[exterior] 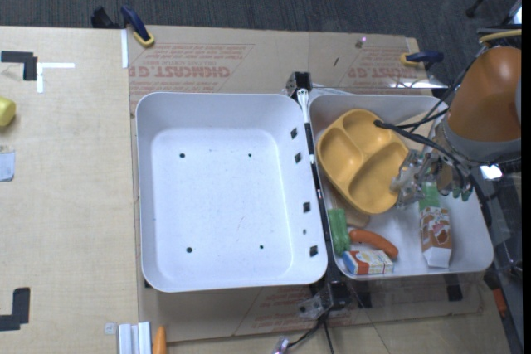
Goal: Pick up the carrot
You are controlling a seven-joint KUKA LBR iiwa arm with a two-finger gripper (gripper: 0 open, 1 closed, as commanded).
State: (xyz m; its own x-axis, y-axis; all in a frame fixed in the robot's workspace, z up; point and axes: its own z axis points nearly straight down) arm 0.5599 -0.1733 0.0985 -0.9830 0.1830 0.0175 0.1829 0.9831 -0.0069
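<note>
The carrot is a small orange piece lying near the front of the right bin, just behind a small white, orange and blue carton. The arm reaches in from the right, and its gripper hangs low over the right edge of the yellow divided plate. The gripper is behind and to the right of the carrot, well apart from it. Cables and the wrist body hide the gripper's tips.
A green packet lies left of the carrot against the bin wall. A brown and white carton stands at the front right, with a small green item behind it. The left bin sits beside the right one.
</note>
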